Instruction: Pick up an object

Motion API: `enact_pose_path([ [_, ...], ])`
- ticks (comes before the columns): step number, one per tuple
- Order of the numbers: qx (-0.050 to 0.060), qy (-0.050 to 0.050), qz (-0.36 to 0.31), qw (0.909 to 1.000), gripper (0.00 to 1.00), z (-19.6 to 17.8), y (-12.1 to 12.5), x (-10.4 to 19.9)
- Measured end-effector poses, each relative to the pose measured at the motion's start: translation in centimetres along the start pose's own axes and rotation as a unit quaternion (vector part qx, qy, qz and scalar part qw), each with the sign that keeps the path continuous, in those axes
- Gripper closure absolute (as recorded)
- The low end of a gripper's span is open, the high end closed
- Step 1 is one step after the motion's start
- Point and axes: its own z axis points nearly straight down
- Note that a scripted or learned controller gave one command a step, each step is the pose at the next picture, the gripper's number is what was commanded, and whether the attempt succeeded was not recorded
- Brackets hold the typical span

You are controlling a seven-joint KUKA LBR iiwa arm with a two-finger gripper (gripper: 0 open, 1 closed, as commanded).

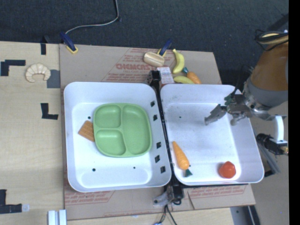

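Note:
An orange carrot (180, 156) with a green tip lies near the left wall of the right bin (201, 97). A red tomato (227, 169) rests in that bin's front right corner. My gripper (224, 114) hangs over the right side of the right bin, well behind the tomato and to the right of the carrot. Its two fingers are spread apart, with nothing between them. In the left bin (75, 125) a green divided plate (123, 129) lies flat, and a tan cracker-like piece (87, 131) sticks out from under its left edge.
Behind the bins, on the cardboard, lie a yellow banana (178, 62), a bread roll (153, 58) and a small carton (165, 74). A croissant (37, 72) sits far left on the bench. The arm's grey body (269, 78) stands at the right.

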Motion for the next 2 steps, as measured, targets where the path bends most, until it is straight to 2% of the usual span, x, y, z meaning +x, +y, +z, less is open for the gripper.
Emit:
enact_pose_path([
  [1, 0.0, 0.0, -0.001, 1.0, 0.0, 3.2, 0.1, 9.8],
  [2, 0.0, 0.0, 0.0, 1.0, 0.0, 3.1, -1.7, 9.9],
])
